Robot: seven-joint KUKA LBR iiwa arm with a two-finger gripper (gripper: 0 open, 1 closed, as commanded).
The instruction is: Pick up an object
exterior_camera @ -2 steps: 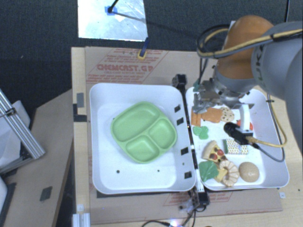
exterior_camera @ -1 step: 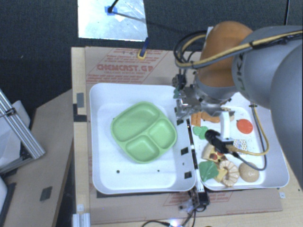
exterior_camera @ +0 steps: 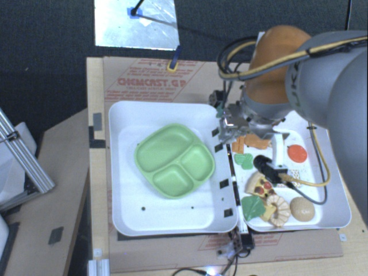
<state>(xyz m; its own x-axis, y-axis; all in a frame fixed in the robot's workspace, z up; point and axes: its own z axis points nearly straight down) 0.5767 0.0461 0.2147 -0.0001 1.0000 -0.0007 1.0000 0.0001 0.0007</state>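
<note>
We see the grey arm (exterior_camera: 322, 68) reaching in from the right over the right bin (exterior_camera: 336, 211), beside the left bin (exterior_camera: 123, 171), which holds a green three-compartment plate (exterior_camera: 174, 160). The gripper (exterior_camera: 248, 132) hangs low at the right bin's upper left corner, directly above an orange toy food piece (exterior_camera: 253, 142); its state cannot be told from this view. Below it lie a red tomato slice (exterior_camera: 296, 152), a pizza slice (exterior_camera: 260, 184), a shrimp (exterior_camera: 280, 207) and a tan bread roll (exterior_camera: 302, 209).
</note>
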